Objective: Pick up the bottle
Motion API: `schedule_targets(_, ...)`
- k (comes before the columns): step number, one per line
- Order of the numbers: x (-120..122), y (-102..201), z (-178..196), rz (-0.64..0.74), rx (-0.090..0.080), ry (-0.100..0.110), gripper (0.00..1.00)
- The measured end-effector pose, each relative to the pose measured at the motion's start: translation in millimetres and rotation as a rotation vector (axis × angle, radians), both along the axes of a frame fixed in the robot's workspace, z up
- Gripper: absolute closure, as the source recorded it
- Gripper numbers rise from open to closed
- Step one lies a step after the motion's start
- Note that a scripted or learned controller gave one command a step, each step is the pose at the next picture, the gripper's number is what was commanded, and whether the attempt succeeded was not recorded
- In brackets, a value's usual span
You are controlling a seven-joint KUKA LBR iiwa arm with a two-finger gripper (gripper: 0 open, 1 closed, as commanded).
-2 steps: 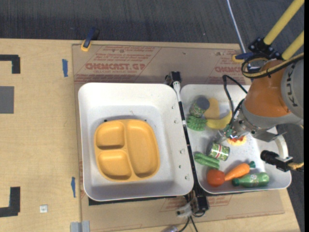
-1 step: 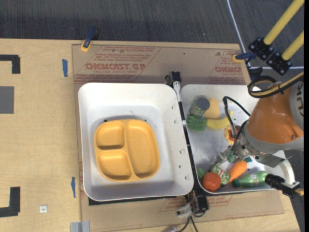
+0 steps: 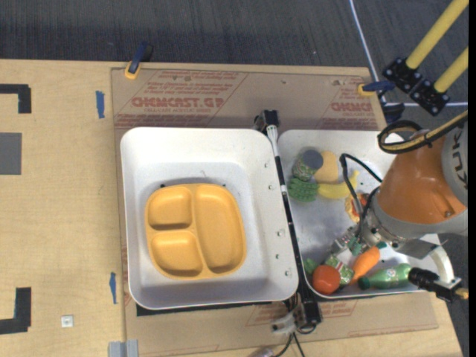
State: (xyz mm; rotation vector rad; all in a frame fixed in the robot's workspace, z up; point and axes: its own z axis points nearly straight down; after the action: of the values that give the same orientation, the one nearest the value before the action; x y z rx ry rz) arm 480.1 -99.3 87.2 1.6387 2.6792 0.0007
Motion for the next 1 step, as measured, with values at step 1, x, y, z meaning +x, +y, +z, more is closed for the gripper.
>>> schedule_targets(1,0.2,41.3,97.7,0.446,-0.001,-0.003,1.00)
